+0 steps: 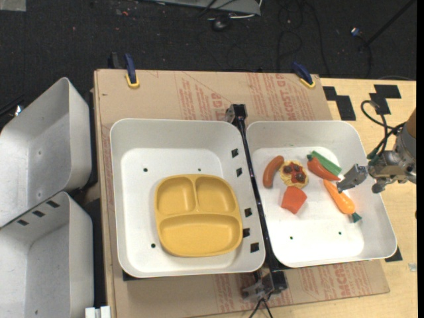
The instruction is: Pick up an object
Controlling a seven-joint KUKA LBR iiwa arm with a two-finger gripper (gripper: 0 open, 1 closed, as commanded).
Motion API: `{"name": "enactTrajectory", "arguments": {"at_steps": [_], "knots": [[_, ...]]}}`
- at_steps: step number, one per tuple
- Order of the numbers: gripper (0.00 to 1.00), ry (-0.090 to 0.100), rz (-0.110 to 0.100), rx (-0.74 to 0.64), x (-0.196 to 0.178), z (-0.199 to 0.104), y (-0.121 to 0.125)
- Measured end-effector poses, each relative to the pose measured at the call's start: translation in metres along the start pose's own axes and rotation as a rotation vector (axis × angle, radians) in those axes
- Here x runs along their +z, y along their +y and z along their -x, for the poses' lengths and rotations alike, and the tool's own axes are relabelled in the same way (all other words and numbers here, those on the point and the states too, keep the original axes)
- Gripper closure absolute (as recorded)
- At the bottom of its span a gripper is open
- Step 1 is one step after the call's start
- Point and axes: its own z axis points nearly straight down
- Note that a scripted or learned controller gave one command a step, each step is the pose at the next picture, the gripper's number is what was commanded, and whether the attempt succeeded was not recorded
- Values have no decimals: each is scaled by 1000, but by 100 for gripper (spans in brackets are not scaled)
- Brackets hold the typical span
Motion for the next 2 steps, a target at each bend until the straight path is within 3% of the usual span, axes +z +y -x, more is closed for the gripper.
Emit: {"name": "enactTrajectory", "arguments": {"at_steps": [1,2], "knots": [[0,-4,12,-4,-7,-1,3],[0,-2,8,-2,42,-4,-6]]}}
